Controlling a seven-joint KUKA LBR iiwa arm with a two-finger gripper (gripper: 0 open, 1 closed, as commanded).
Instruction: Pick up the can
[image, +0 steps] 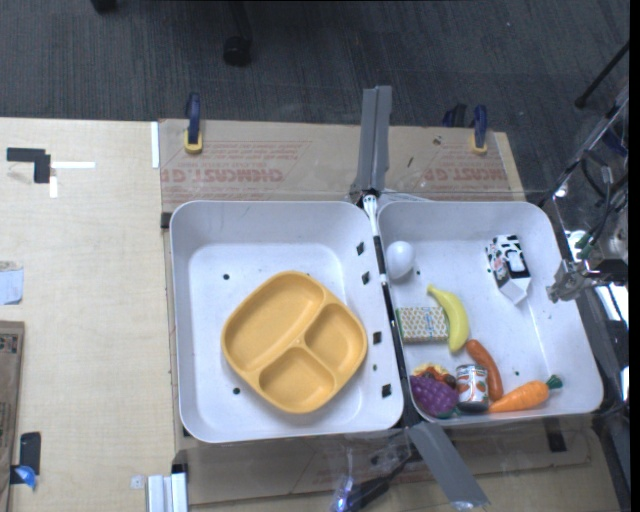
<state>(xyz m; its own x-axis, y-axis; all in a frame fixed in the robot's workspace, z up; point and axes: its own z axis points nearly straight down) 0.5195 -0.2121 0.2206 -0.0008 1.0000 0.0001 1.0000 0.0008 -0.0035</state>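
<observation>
Arm (608, 250) cut off by the right edge, w/ just metal bits and cables showing beside the right bin (545, 330); can't tell how its gripper stands. Can (471, 388) label too small to read. Grapes (434, 391) partly hidden behind can. Print on milk carton (509, 266) and snack packet (422, 324) too blurred to read.

1. I see the can (472, 386) standing upright in the right bin (545, 330), down near the front wall.
2. It's a small one: silvery lid on top, a label in red and white wrapped round the body.
3. It's packed in tight, with the purple grapes (432, 388) touching its left side, the sausage (484, 365) just behind it and the carrot (522, 396) to its right.
</observation>
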